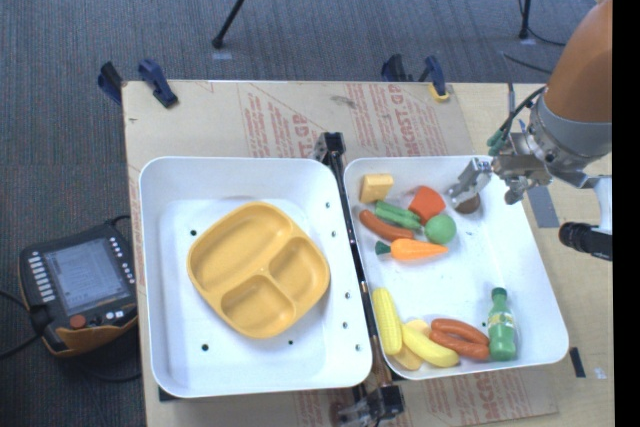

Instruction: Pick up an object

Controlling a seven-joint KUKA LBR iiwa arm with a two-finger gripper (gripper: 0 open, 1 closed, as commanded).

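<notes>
On the bench, two shallow white plastic bins side by side, touching along the middle.

In the left white bin (160,215): one yellow plastic divided plate (258,270) with three compartments, lying flat near the centre, nothing in its compartments.

In the right white bin (540,295), toy food in two clusters:
- Far end: pale yellow cheese-like block (377,187); red-orange pepper-shaped piece (427,203); long green pod (398,214) beside an orange-red sausage (385,227); round green ball (440,229); orange carrot with green top (418,251) just below the ball.
- Near end: yellow corn cob (386,320) along the left wall; yellow banana (430,347); red hot-dog sausage (460,335) resting against the banana; green bottle with yellow cap (501,325) near the right corner.
- Apart from both: small brown round piece (467,205), just right of the pepper.

Over the far right part of that bin, the two-finger gripper (490,193), spread apart, with nothing between its fingers; one fingertip right at the brown piece, whether touching it hard to tell.
</notes>
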